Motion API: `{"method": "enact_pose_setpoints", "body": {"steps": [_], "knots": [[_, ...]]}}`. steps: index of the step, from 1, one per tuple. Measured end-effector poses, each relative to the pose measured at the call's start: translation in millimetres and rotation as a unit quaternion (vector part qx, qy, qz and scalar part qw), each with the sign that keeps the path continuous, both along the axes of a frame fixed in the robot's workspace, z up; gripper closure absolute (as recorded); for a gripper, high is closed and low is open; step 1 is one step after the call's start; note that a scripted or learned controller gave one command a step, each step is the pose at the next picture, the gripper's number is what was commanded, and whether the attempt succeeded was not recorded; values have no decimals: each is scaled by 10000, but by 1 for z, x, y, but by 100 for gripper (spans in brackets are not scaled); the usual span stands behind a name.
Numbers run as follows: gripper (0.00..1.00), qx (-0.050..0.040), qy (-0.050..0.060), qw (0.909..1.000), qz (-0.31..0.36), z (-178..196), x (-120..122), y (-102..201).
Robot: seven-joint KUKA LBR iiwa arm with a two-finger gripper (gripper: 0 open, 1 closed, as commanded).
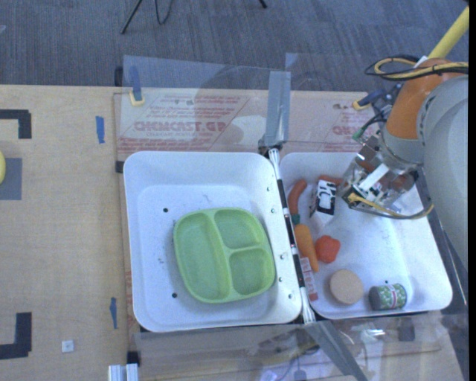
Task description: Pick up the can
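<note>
floor (67,37): grey carpet, top | bench (59,245): pale wood, blue tape (100,129), black marks (18,123) | tripod legs (149,11): top, dark

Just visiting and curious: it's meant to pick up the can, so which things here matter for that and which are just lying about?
For the job: can; gripper.

Lying about: green divided plate; carrot; tomato; tan disc; sausage; black-and-white packet.

smooth glossy white plastic on both bins (201,167), a matt pale green plastic plate (223,254), the can (388,296) with a shiny printed green label, bare light wood on the bench (52,223), clear glossy sheeting (216,89) behind.
</note>
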State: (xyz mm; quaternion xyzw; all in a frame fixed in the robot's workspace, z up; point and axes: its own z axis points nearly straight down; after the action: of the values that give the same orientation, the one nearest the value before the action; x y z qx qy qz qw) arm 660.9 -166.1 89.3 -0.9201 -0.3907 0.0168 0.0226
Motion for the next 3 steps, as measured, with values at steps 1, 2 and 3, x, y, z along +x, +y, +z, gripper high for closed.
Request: {"method": "enact_pose_setpoints", "body": {"steps": [1,2,3], "knots": [[0,32,-151,9999,16,-1,-12,-10],[0,-91,-267,9993,229,13,-60,-36],[0,-128,-50,9988,-460,5,-29,-15]]}}
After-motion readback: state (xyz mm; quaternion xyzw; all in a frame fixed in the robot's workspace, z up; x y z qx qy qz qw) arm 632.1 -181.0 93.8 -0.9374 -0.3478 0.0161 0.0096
